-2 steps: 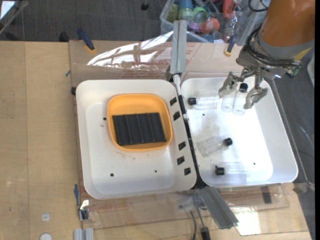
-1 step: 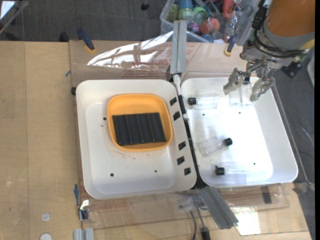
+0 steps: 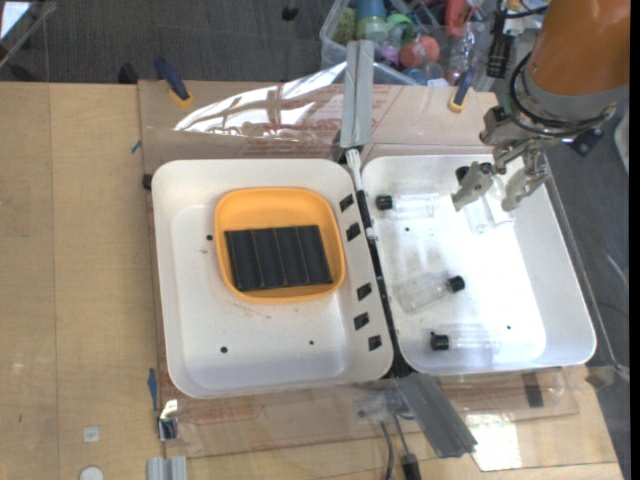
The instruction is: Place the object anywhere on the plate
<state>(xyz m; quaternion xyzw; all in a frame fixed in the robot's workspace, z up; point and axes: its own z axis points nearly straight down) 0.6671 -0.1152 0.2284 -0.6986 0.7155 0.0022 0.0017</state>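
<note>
An orange plate [image 3: 228, 218] rests in the left bin [image 3: 190, 348], and a black ridged block [image 3: 278, 257] lies flat on it. Clear bottles with black caps lie in the right bin [image 3: 560, 298]: one [image 3: 410, 206] near the divider at the back, one [image 3: 424, 290] in the middle, one [image 3: 466, 344] at the front. My gripper [image 3: 493, 190] hangs over the back of the right bin, open, its fingers [image 3: 466, 190] spread. A faint clear shape [image 3: 490, 215] lies just below them; I cannot tell whether it touches them.
A row of black clips [image 3: 362, 278] runs along the divider between the bins. A clear tub of coloured toys [image 3: 420, 13] stands behind the bench. A grey bracket [image 3: 435, 418] sits at the front edge.
</note>
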